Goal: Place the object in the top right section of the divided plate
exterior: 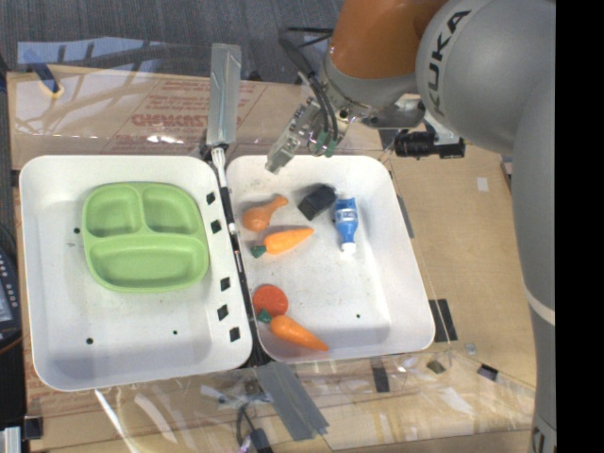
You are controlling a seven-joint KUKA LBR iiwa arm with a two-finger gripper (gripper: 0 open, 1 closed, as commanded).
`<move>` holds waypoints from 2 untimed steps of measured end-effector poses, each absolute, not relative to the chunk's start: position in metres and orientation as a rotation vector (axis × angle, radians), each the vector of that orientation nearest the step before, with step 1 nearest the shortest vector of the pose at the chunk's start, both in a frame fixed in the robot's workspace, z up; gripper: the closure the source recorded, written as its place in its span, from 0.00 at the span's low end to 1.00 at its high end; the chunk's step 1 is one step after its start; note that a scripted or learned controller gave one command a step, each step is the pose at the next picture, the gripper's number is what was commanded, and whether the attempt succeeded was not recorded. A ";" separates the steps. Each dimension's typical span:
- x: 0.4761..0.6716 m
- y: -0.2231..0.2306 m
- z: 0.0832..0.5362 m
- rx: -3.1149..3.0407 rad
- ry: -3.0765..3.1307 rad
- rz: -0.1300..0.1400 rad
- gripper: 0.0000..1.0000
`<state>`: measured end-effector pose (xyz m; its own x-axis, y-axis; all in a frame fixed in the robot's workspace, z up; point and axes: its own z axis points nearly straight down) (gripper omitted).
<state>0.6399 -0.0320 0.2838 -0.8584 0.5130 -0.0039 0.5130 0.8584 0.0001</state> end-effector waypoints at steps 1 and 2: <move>0.650 -0.015 0.237 0.507 3.103 -0.001 1.00; 0.647 -0.080 0.270 0.338 3.121 -0.002 1.00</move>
